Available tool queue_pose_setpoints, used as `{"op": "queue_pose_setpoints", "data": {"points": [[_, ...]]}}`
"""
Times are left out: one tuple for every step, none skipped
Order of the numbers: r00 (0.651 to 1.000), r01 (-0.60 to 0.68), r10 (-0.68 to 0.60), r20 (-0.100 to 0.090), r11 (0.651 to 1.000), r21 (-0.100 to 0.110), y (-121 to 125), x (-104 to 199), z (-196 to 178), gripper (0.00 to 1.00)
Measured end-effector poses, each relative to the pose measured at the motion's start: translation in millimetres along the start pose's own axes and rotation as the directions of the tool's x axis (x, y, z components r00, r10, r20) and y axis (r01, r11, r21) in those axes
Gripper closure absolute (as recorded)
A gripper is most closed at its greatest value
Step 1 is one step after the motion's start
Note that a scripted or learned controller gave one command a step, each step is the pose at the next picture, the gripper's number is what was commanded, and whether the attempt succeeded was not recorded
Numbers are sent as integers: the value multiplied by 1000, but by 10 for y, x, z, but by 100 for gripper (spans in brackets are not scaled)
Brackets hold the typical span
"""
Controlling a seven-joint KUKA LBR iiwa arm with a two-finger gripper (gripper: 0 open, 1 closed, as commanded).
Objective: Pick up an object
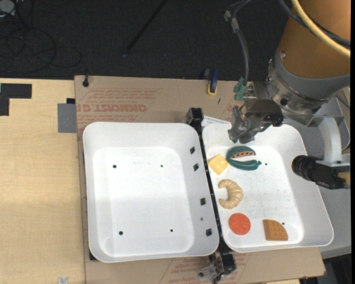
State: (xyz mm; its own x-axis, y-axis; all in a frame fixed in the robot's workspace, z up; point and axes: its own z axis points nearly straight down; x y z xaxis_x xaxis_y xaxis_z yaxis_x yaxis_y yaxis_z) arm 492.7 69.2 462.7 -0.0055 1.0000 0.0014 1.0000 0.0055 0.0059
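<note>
Two shallow white plastic bins side by side on a cardboard sheet (165, 96) over the pale wood tabletop (29, 176), joined by a black clip strip (204, 182) along the shared edge. Left bin (94, 188) smooth and glossy, dotted with four small dark holes. Right bin (310, 176) carrying five small items: a teal crescent with a red, seeded inner face (a watermelon-slice toy, by the look) (244, 157) near the back; a yellow cube-like block (218, 164) just beside it on the left; a tan ridged croissant shape (230, 193) at the middle; a flat round red-orange disc (239, 224) toward the front; a brown toast-like wedge (275, 230) to its right, apart from the disc.

Grey end effector (241, 136) hanging over the back-left corner of the right bin, just above the teal crescent, nothing seen gripped; open or closed — cannot tell, since the tips blur into a dark mass. A black cylindrical fixture (310, 169) jutting in at the right rim. Blue-and-yellow clamp (212, 83) on the cardboard's far edge.
</note>
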Motion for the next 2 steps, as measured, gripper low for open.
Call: {"op": "queue_pose_setpoints", "data": {"points": [[1000,1,-1,1,1000,7,-171,571,-197,100],[1000,0,0,0,1000,4,-159,980,-775,100]]}}
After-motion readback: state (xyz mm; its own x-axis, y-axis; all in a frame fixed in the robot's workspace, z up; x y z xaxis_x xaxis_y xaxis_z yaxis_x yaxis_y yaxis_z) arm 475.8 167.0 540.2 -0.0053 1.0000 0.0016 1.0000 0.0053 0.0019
